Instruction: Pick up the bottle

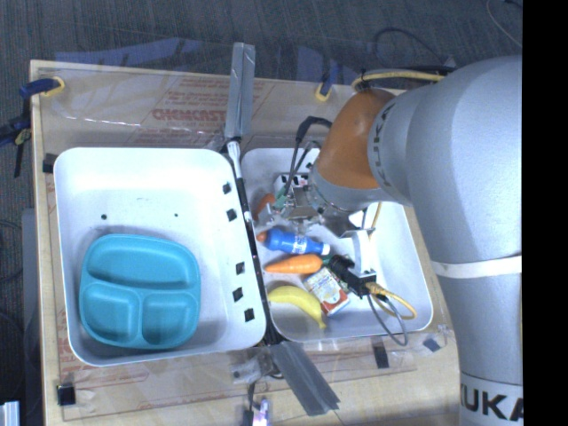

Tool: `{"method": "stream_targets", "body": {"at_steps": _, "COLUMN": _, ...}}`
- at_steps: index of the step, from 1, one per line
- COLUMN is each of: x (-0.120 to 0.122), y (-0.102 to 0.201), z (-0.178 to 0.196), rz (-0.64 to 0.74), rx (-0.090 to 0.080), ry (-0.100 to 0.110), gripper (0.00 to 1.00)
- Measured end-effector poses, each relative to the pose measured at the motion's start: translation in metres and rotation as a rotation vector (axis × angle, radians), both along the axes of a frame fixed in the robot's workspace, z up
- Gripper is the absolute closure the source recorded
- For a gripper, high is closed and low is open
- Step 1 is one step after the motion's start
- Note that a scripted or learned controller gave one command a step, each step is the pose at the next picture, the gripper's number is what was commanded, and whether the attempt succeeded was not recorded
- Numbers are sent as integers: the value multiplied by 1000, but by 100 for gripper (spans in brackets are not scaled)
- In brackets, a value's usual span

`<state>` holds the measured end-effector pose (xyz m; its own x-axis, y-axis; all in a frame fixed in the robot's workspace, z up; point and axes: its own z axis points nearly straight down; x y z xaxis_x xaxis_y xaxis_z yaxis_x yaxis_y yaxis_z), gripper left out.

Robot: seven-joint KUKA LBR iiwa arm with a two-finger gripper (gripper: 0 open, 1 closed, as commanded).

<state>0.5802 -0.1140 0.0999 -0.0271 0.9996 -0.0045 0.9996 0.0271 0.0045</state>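
Landmark: the right bin point(417, 273), against which every place below is given.
Worktop: two shallow white bins are carried side by side on the worktop point(133, 105), which is covered by a clear sheet.
Left bin: the left bin point(133, 180) is set just beside the right bin, their inner walls touching; a blue divided tray point(139, 288) is held in its near part.
Bottle: a blue bottle point(293, 242) with a white cap is laid on its side near the middle of the right bin, close to the bin's left wall.
Carrot: an orange carrot point(295, 264) is laid in the right bin just below the bottle, nearly touching it.
Banana: a yellow banana point(300, 303) is seen at the near left corner of the right bin.
Packet: a small red and white packet point(327, 289) is placed between carrot and banana (its print is too small to be read).
Arm: the grey arm point(461, 167) is reached over the right bin from the right side.
Hand: the hand point(295, 204) is lowered into the far part of the right bin, just above the bottle; whether it is wide or narrow cannot be told.
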Motion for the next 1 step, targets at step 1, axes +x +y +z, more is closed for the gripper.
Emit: {"method": "stream_targets", "body": {"at_steps": 1, "x": 0, "y": 1, "z": 7, "rz": 6, "rx": 1, "ry": 4, "gripper": 100}}
